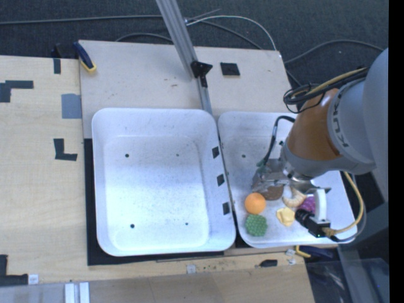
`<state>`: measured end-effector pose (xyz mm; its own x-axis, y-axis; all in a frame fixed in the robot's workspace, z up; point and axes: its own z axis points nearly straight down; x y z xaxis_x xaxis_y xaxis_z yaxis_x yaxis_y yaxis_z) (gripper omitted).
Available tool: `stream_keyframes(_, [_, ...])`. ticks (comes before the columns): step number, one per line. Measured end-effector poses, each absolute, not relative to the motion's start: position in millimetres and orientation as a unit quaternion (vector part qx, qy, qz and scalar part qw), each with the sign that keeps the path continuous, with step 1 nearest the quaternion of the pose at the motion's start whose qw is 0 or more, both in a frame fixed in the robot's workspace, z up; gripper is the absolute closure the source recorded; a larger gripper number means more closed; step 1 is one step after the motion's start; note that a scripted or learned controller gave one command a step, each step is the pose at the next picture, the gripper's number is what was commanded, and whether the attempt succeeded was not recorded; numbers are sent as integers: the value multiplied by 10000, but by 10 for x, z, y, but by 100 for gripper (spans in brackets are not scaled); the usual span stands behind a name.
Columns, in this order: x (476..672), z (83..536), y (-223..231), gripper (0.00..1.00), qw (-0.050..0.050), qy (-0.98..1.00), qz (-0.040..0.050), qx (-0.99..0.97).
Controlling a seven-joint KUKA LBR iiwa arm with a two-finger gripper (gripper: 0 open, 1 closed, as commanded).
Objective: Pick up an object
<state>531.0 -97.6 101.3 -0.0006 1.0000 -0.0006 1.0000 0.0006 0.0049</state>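
- The claw [273, 183] hangs low in the right bin [243, 137], above the object pile; its opening cannot be told.
- A brown object [273, 193] lies just beneath it.
- At its 7 o'clock sits an orange ball [255, 203], with a green object [255, 225] beyond.
- At its 5 o'clock lies a yellow piece [286, 216].
- The left bin [151, 182] adjoins.

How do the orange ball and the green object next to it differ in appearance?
The orange ball is smooth and round; the green object looks bumpy. The orange ball lies closer to the gripper, and the green object lies nearer the bin's front rim. Both rest in the right bin.
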Motion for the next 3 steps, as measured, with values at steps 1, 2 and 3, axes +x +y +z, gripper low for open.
stream_keyframes(1, [5222,1523,-949,100,14,7072,12,7070])
stream_keyframes(2, [5266,2137,-950,100,16,7074,13,7068])
stream_keyframes(3, [5341,2578,-956,100,11,7073,9,7070])
